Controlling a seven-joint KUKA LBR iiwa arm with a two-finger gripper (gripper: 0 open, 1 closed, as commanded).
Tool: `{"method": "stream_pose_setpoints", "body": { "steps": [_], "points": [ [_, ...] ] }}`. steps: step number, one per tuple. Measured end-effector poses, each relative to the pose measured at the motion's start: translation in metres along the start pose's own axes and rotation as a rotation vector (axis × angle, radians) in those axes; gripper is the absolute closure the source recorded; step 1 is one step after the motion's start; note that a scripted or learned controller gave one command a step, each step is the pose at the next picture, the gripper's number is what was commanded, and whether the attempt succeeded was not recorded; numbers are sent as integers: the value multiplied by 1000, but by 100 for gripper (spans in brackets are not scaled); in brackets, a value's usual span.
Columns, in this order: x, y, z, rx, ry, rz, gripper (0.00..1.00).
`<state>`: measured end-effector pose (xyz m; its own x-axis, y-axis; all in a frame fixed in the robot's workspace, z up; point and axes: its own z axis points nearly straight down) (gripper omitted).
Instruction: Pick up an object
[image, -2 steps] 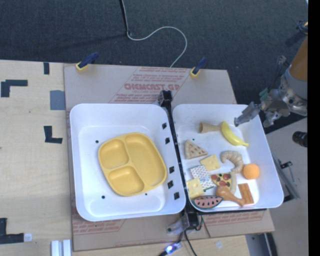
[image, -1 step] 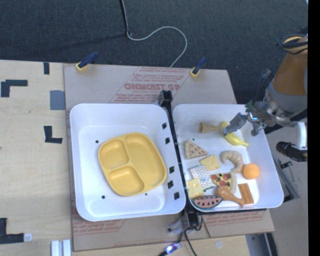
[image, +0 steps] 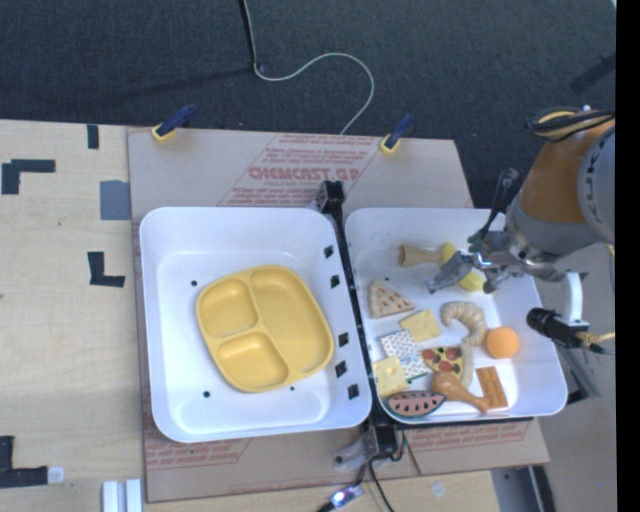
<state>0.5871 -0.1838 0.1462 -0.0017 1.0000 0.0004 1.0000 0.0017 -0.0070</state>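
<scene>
arm: grey metal KUKA, orange band above wrist, enters from right edge, wrist over right rim of right bin (image: 560, 400)
gripper (image: 452, 272): dark metal two-finger tool, low in upper part of right bin; can't tell if fingers are parted or closed, nothing visibly between them
yellow piece (image: 472, 283): small, glossy plastic, just right of gripper tip, partly hidden by it, contact unclear
tan handle piece (image: 418, 254): smooth, elongated, yellow rounded end, just left-above gripper
pizza slice (image: 388, 299): flat triangle, tan with red dots, left-below gripper
cracker (image: 421, 325): flat pale-yellow square, below gripper
shrimp (image: 466, 318): curved beige, ridged-looking, just below gripper
orange (image: 502, 343): matte orange ball, below-right of gripper
checkered square (image: 400, 346): flat, red/white pattern, below-left
cheese block (image: 389, 375): pale yellow, chunky, far below-left
drumstick (image: 458, 388): brown-orange, tapered, far below
orange bar (image: 491, 387): flat rectangle, far below, beside drumstick
watermelon slice (image: 414, 403): half-round, red with dark rind, near bottom rim
left bin (image: 165, 300): shallow white plastic, rounded corners, well left of gripper
yellow tray (image: 264, 327): smooth plastic, three compartments, rounded, sits in left bin
base: brown cardboard sheet (image: 290, 170) with red print, under both bins
</scene>
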Motion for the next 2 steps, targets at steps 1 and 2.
{"method": "stream_pose_setpoints", "body": {
  "steps": [1, 2],
  "points": [
    [8, -5, 49, -2, 0, 0, 0],
    [8, -3, 58, -10, -2, 0, 0]
  ]
}}
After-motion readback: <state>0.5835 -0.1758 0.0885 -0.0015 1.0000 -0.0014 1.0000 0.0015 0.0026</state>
